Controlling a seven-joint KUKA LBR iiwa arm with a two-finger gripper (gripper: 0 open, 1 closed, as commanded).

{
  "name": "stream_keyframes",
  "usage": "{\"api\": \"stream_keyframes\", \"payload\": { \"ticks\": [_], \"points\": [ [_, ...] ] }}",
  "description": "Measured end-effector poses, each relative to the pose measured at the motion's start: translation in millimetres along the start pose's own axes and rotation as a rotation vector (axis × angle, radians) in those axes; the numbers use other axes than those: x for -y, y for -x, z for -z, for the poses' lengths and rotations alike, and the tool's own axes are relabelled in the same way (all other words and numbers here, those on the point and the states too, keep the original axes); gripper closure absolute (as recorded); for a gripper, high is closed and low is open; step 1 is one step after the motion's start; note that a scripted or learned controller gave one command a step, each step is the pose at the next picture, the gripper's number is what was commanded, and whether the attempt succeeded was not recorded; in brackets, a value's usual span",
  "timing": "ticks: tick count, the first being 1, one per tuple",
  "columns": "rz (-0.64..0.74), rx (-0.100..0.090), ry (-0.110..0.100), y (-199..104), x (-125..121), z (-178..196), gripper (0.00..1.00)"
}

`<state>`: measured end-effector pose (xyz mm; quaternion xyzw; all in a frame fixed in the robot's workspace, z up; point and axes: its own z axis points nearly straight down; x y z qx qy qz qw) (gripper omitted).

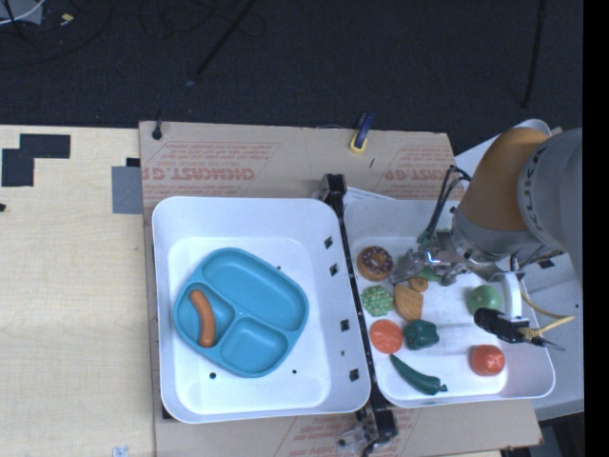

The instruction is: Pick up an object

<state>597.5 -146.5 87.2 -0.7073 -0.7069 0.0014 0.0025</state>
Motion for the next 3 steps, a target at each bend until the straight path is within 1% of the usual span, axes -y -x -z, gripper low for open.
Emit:
{"api": "stream_keyframes", "payload": {
  "ticks": [1,2,3],
  "points": [
    [-0.004,0.000,0.002,1,0,13,1.00],
    [-0.005,0.001,0.006,2,0,55,1.00],
    [-0.007,0.003,0.009,12,1,112,1.00]
  ]
}}
